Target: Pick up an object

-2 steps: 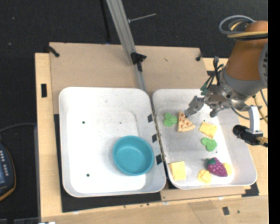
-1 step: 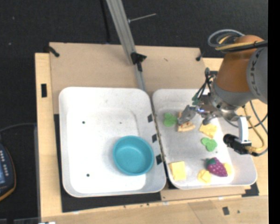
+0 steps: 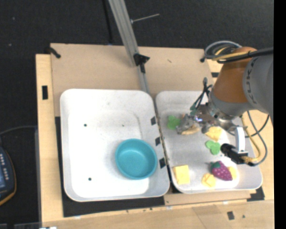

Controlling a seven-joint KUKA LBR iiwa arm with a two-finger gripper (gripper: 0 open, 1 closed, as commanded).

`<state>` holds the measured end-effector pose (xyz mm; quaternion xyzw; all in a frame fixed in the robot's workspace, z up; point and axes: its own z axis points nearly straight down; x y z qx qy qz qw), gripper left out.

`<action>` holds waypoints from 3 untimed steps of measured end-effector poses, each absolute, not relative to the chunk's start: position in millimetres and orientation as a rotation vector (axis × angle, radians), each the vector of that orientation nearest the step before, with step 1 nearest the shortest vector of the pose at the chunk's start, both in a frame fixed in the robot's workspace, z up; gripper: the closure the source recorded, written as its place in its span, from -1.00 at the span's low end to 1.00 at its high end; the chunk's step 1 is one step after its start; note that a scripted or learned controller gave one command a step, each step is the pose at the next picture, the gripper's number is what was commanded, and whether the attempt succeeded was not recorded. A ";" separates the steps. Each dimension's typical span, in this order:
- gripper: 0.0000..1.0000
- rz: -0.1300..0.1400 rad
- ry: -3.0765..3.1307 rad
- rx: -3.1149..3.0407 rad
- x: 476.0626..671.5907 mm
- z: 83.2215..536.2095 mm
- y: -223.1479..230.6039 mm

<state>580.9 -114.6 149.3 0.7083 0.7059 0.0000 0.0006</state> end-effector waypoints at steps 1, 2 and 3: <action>1.00 0.005 2.209 2.230 581.9 160.4 -115.3; 1.00 0.008 2.221 2.213 586.7 217.6 -106.7; 1.00 0.002 2.224 2.216 587.5 214.6 -107.1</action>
